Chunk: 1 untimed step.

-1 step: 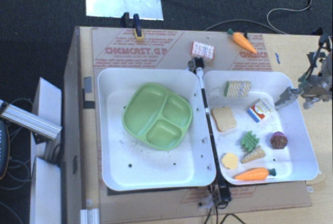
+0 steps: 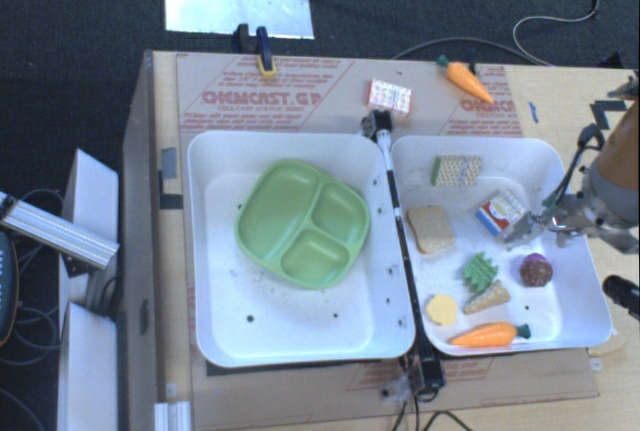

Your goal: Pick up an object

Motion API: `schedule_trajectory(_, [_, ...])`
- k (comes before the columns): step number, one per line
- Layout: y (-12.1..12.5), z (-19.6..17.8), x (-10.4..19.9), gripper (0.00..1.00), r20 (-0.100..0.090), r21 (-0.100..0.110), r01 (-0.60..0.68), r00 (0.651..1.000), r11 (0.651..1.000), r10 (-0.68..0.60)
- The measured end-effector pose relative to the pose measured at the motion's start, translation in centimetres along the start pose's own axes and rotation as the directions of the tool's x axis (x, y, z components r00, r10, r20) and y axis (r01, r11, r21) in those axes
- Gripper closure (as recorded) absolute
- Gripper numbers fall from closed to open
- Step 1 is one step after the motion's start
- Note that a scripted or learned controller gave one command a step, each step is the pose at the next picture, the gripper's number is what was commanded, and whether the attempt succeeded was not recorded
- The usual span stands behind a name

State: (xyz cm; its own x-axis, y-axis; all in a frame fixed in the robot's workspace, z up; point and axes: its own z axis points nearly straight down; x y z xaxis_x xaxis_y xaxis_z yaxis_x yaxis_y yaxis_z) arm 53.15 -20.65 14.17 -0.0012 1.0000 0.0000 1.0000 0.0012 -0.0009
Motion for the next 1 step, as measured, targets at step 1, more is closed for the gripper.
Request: schedule_trajectory(1, [7.79,5.20,-0.07,0.00,0.003,-0.012,0.003,1.000,1.000,-0.003])
